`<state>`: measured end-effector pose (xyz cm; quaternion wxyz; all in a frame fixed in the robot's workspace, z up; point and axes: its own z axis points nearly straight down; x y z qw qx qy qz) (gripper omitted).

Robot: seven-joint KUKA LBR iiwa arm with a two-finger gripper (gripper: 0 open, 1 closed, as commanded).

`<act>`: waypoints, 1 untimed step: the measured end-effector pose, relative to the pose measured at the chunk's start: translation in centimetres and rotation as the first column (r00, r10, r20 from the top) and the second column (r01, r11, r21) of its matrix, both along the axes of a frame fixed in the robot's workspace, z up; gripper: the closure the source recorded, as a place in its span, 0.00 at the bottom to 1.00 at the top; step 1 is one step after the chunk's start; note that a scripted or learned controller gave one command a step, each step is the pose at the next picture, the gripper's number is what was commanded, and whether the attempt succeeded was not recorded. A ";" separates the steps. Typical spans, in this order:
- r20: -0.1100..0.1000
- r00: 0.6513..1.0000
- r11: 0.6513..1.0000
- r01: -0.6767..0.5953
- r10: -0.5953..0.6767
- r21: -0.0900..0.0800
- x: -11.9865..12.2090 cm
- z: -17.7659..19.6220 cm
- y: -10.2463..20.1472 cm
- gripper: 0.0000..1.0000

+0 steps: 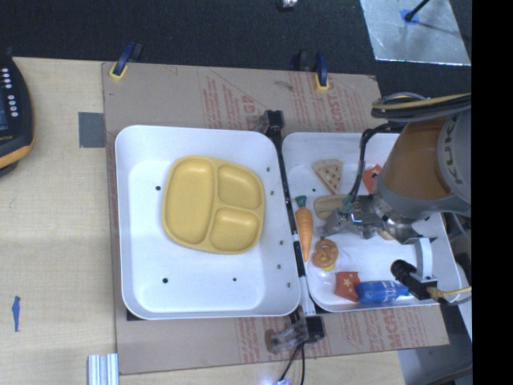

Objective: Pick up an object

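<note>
Gripper: lowered into the right bin; grip state cannot be told. Carrot, round cookie and cracker wedge are found just left. Yellow divided plate is kept in the left bin.

2 white bins, 1 yellow tray, 1 carrot, 1 cookie.

Gripper low among blurry toys
</note>
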<state>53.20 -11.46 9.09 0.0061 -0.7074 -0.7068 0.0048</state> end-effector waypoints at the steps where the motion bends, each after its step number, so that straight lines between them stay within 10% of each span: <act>1: 0.020 1.000 1.000 -0.006 0.006 -0.004 7.2 0.9 -3.1 0.00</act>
